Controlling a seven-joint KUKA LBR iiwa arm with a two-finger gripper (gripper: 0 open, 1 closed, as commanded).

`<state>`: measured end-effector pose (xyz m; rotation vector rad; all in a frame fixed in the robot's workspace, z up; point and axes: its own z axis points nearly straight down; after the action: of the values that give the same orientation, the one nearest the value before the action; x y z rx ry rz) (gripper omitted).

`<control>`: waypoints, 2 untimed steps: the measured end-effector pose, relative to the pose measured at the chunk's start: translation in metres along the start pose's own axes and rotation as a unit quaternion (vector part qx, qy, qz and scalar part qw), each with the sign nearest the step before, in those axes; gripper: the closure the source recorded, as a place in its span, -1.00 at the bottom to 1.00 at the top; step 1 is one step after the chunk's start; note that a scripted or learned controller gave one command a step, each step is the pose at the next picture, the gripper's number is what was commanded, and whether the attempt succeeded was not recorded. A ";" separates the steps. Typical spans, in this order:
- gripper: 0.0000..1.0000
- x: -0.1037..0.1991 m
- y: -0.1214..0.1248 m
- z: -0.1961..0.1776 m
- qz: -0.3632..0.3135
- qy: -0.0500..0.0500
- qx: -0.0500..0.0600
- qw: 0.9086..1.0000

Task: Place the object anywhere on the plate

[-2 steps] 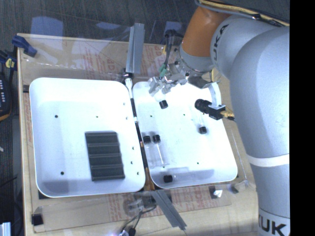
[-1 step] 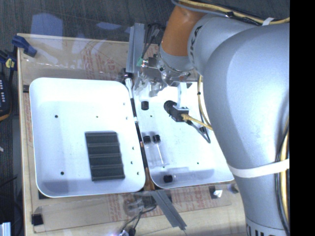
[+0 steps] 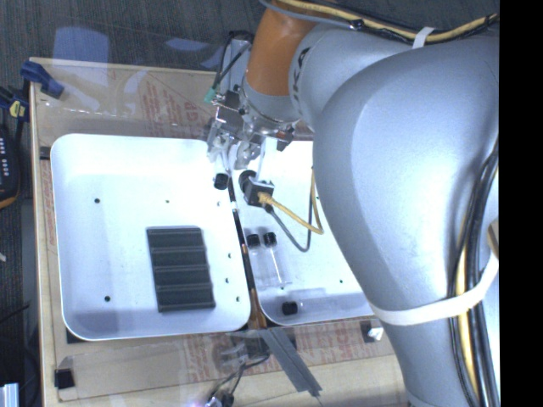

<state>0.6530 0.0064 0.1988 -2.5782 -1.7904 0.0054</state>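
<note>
Dark and ribbed, the plate (image 3: pixel 180 269) lies flat in the left bin (image 3: pixel 76 168), toward its near edge. The gripper (image 3: pixel 237 155) hangs over the seam between the left bin and the right bin (image 3: pixel 297 312), well apart from the plate; its state cannot be determined.

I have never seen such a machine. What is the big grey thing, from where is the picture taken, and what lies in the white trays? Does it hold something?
The big grey shape with the orange band is a robot arm. The picture comes from one camera fixed above the bench, looking down at a slant, and the arm reaches in from the right. Its end effector hangs over the strip where two shallow white bins meet. The left bin holds a dark ribbed rectangular plate, lying flat. In the right bin lie a small clear object and a little black piece. I cannot tell from this view whether anything is held.
</note>
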 end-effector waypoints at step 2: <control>1.00 0.111 -0.043 0.091 0.127 0.000 0.002 0.992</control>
<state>0.6511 0.1252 0.1079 -2.7823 -1.4485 0.0098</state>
